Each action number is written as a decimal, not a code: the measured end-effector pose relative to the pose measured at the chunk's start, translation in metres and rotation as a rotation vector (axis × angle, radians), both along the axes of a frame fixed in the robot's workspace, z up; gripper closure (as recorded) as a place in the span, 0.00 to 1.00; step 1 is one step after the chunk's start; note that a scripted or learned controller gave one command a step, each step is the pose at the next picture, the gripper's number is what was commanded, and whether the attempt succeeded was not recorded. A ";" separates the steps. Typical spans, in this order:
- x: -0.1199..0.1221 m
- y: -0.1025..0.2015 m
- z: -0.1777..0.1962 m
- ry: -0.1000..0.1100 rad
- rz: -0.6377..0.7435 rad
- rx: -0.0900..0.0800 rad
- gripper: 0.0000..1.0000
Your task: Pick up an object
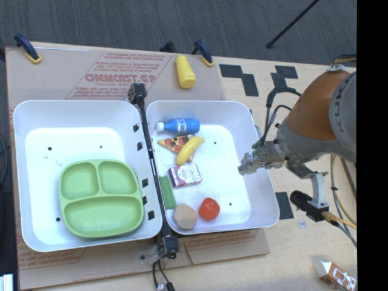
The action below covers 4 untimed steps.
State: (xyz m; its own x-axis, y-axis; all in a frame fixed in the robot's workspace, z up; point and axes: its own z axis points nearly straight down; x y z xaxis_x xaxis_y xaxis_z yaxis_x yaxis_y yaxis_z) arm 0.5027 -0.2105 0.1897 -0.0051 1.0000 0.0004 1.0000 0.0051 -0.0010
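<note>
The gripper (247, 164) is seen at the right rim of the right bin (257, 190), with nothing held; how wide it stands cannot be told. A banana (190, 150), bottle (179, 126), carton (185, 176) and tomato (209, 208) are spread left of it in that bin.

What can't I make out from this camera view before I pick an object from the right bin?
- Tool: small and blurred at the right bin's rim; open or shut cannot be told.
- Purple carton: label print too small to read.
- Pizza slice toy: partly covered by the banana.
- Small box at bottom right: cut off by the frame edge.
- Arm: cut off at the right.
</note>
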 end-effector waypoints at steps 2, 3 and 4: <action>0.084 0.000 -0.011 -0.001 0.001 0.000 1.00; 0.007 0.011 0.007 0.002 0.001 0.000 1.00; 0.028 0.000 0.004 0.000 0.002 0.000 1.00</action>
